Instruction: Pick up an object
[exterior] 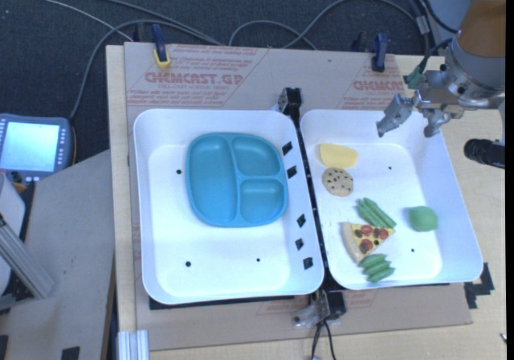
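My pincer (412,116) hangs with fingers apart and nothing between them over the right white bin's (450,190) far edge, the yellow rounded toy food piece (338,156) nearest, toward the bins' divider.

Right white bin (450,190): toy food clusters centre-left to front; back strip and right side open, except the round green piece (423,218). Left white bin (161,214): blue sectioned plastic tray (237,179) fills centre, margins open.
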{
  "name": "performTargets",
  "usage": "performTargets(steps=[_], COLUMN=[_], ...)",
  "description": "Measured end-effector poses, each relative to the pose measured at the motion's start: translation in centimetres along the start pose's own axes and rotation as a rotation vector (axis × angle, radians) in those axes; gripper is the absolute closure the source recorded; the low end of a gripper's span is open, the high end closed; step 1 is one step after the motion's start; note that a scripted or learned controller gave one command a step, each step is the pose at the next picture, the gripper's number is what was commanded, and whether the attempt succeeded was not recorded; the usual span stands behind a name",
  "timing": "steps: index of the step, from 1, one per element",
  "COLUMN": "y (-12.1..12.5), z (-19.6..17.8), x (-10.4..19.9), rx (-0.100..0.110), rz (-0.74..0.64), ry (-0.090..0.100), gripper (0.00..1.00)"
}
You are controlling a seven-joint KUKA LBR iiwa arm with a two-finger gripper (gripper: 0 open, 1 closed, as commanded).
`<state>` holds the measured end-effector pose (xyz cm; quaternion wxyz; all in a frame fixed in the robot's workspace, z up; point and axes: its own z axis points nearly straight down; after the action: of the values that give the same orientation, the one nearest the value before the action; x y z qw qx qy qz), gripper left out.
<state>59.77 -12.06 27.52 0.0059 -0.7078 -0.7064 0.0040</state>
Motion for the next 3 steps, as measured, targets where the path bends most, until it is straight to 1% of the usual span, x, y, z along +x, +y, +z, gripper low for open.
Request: performTargets(steps=[1, 2, 3], y=[0.2, 0.5, 1.0], z=[-0.7, 5.5, 10.3], x=[0.0, 0.0, 0.8], rx=[-0.013, -0.007, -0.007], rz=[-0.003, -0.002, -0.003], ry=[-0.002, -0.001, 0.0], gripper=[0.0, 0.0, 0.0])
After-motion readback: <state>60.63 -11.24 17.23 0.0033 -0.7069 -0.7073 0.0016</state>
